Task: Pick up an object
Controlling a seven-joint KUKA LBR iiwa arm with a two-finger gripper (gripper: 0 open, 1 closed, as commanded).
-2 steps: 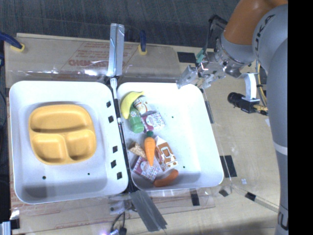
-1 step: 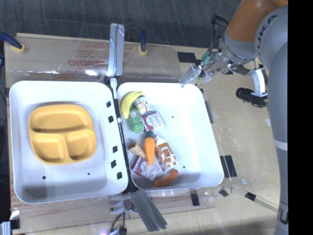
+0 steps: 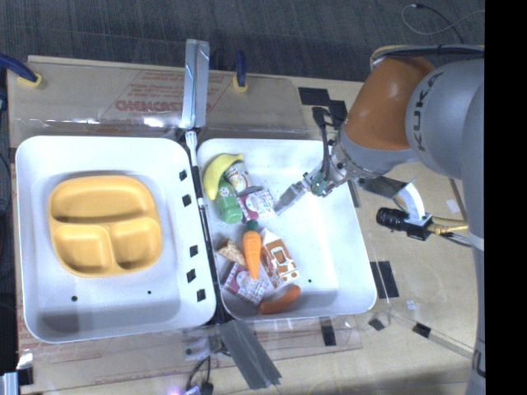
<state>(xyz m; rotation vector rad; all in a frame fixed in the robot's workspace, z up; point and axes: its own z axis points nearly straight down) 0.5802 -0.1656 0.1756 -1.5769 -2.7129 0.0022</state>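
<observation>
Hovering end effector [image 3: 290,196] (right bin [image 3: 350,245]) — beside snack packet [image 3: 258,200]; carrot [image 3: 252,253] nearby

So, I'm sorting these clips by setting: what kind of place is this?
Most likely a robotics lab bench for pick-and-place trials. Two white bins sit taped to a board, the right one holding toy food like a banana and carrot, with a KUKA arm reaching in.

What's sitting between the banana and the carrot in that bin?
In the camera view, a green item and a small packet lie between banana and carrot.
</observation>
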